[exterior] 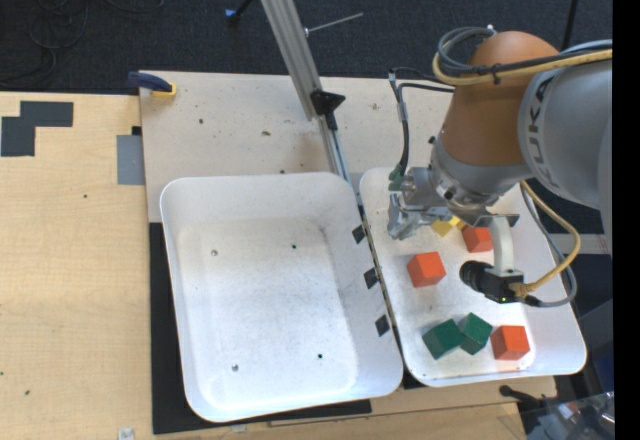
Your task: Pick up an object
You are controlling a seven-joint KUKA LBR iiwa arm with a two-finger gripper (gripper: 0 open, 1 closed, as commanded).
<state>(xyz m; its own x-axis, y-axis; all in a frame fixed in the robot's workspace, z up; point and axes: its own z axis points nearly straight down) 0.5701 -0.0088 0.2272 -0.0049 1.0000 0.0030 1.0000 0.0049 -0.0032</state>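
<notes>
Yellow block [446, 224] just beside fingers [404, 221], right bin [560, 353]

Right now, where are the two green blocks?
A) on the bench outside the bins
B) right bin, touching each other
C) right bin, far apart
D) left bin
B: both green blocks sit side by side, touching, near the front of the right bin, beside an orange block.

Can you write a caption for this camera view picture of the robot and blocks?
Robot arm's gripper reaches into the right bin, near a yellow block, orange blocks and green blocks.
</notes>
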